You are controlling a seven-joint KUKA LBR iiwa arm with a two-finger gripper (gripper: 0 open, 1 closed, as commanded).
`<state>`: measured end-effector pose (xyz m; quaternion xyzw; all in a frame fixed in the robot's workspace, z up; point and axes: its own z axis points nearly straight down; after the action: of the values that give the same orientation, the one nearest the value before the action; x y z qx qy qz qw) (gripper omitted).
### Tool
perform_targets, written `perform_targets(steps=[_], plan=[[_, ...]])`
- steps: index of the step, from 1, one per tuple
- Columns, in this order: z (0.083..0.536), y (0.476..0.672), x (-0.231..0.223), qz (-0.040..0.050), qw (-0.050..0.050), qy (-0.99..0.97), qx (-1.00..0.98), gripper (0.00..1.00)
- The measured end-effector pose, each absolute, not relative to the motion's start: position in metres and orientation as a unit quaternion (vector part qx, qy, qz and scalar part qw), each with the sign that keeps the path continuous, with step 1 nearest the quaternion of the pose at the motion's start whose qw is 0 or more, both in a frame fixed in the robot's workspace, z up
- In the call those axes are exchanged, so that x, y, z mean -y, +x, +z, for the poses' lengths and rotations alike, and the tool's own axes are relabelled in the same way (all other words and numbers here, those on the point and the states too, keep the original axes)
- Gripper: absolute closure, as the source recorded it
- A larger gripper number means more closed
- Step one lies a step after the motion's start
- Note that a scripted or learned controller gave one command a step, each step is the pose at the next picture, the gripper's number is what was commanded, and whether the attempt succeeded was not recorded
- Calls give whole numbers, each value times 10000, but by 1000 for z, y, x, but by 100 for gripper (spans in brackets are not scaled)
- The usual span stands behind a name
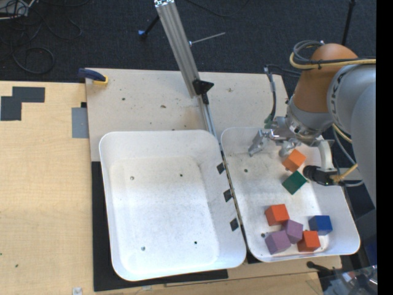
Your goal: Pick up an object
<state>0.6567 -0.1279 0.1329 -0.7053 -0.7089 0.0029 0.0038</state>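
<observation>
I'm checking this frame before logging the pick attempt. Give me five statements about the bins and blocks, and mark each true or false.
1. All the blocks lie in the right bin. True.
2. The green block sits in the left bin. False: it lies in the right bin, just below an orange block.
3. The hand is over the upper part of the right bin. True.
4. There are three blue blocks. False: only one blue block is visible, near the bin's lower right corner.
5. Two purple blocks sit together near the bin's lower edge. True.
</observation>
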Motion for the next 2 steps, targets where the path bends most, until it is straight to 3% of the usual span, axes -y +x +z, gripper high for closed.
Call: perform_targets(steps=[1, 2], plan=[[90, 657, 127, 8, 11, -7054, 7088, 0], [101, 657, 127, 9, 11, -7059, 7083, 100]])
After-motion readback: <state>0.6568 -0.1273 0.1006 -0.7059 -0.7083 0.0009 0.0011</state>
